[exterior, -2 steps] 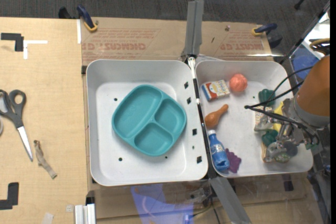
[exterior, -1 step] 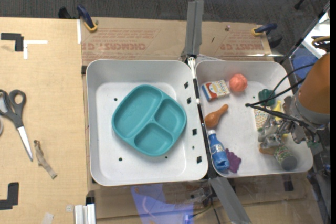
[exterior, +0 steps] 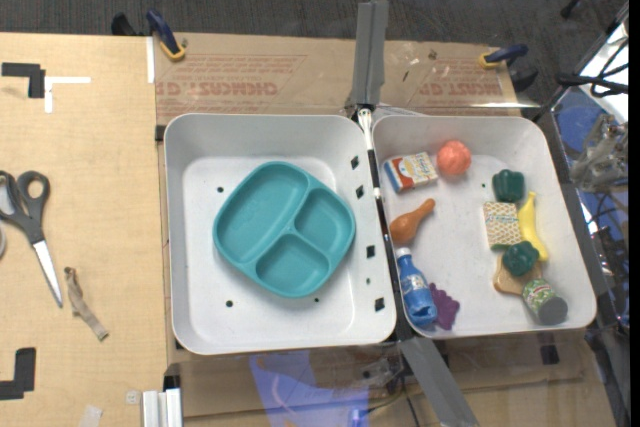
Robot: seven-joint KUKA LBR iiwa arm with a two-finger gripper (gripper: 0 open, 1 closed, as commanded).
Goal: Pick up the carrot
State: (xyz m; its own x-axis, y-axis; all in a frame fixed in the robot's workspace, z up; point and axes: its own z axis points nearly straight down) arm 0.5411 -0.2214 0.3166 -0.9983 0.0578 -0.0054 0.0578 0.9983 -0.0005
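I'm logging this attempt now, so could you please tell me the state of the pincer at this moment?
Pincer: cannot be told from this camera view. The carrot lies in the right bin, with nothing gripping it.

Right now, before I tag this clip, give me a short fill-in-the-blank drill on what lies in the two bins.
1. The teal divided plate lies in the ____ bin.
2. The carrot lies in the right bin with its thick end toward the ____ bottle.
3. The milk carton lies beside a ____ ball.

Missing words: left; blue; pink
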